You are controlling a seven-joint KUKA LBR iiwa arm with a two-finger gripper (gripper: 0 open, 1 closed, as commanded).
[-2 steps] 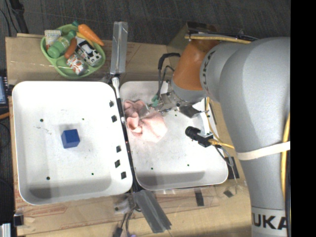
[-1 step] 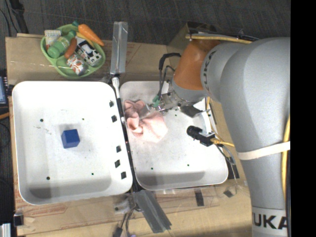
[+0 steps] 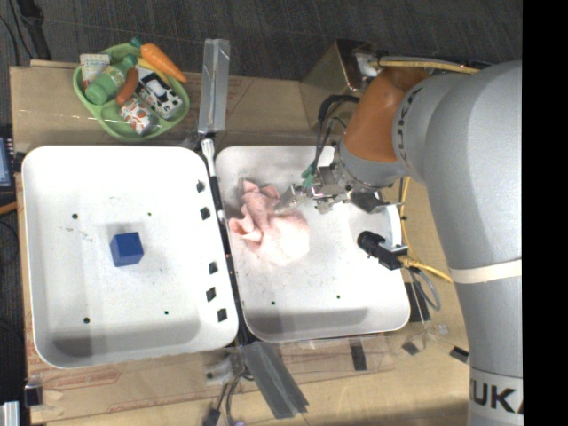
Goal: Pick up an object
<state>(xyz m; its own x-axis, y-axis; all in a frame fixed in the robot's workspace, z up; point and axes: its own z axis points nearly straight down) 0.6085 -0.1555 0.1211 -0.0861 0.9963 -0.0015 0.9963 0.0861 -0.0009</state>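
Gripper over right bin, at upper right edge of pink cloth; finger state hidden, cannot tell. Cloth lies crumpled by bin's left wall. Risk: soft folds slip, pinch catches only loose edge. Blue cube sits well apart in left bin.

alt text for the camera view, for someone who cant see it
A grey robot arm reaches in from the right, its gripper over a pink cloth in the right white bin. The left bin holds a blue cube; a green bowl of toy food sits behind.
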